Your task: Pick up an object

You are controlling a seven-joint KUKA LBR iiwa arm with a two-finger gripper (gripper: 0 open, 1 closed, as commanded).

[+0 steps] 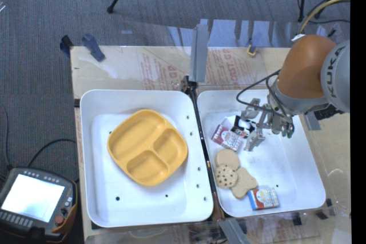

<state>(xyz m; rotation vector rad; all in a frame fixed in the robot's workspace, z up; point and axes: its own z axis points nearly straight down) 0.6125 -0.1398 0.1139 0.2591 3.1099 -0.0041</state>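
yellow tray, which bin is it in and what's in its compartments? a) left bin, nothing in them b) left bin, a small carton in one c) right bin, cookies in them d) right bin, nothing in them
a: the yellow tray lies in the left bin with its three compartments bare, while the cookies lie in the right bin.

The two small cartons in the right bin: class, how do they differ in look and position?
The carton near the gripper is mostly white with dark red print and lies toward the bin's middle, close to the gripper. The carton by the front edge shows an orange and blue face and lies beside the cookies, apart from the gripper. Both are small flat packets lying in the right bin.
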